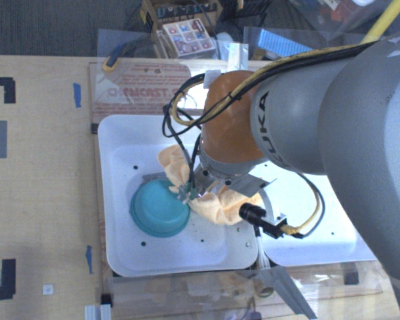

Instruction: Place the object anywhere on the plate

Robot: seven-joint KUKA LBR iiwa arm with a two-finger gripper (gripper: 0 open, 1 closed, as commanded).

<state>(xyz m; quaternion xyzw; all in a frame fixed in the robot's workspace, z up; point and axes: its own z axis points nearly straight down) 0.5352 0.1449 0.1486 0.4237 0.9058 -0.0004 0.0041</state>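
pincer [192, 191]: down in the left bin [120, 145], can't tell from my feed if it's open or closed
cloth [217, 205]: yellow, crumpled beside it
plate [159, 209]: teal, touching the cloth

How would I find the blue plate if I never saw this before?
Look in the left white bin, under the big grey arm. The blue plate sits at the hand, beside a crumpled yellow cloth. It is the one round, smooth, turquoise thing there.

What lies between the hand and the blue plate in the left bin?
Nothing visible. The hand is right at the blue plate's right rim, with the yellow cloth bunched under and beside it in the left bin.
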